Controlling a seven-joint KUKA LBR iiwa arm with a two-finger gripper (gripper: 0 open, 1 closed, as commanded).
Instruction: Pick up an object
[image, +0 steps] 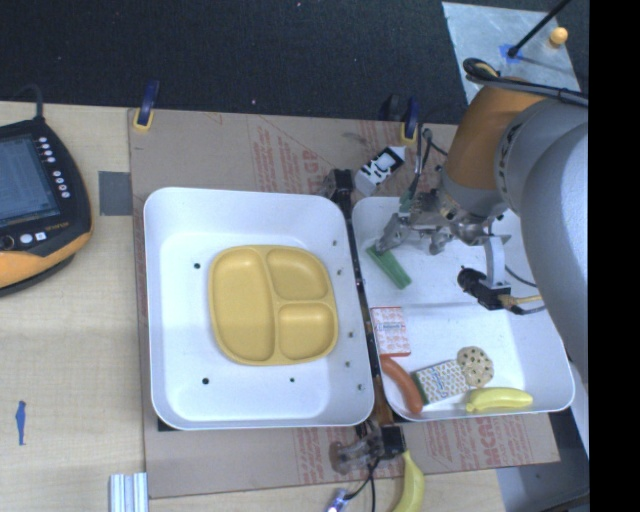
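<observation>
Cardboard-covered bench, 2 white bins: gripper (392, 243) low in the right bin (540, 345), fingers spread around nothing, beside the green block (389, 268); centre over it before closing

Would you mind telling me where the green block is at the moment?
The green block lies in the right bin, near its upper left corner, just below the gripper and above the red-and-white packet.

arm (520, 170): reaching in from right | tool (398, 238): lowered, fingers unclear
</observation>
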